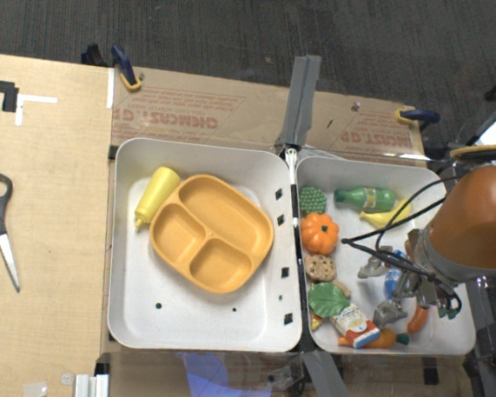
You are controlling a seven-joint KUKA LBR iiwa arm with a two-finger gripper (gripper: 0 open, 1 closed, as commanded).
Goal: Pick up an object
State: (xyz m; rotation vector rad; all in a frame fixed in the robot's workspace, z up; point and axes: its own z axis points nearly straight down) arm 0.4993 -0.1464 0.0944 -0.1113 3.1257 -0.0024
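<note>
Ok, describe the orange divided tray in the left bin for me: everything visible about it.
The orange tray looks like smooth plastic, rounded, with three compartments: one long, two smaller. It lies flat, right way up and turned at an angle, in the left bin. Nothing sits in its compartments. A yellow bottle lies against its left edge.

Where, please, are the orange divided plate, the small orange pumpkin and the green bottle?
orange divided plate (212,232): camera view, central ridge.
small orange pumpkin (320,233): camera view, its body.
green bottle (368,197): camera view, mid-body.

The end effector (393,296) hangs low over the right bin (443,343) among toy foods; a yellow divided plate (212,232) lies in the left bin (132,313).
</note>
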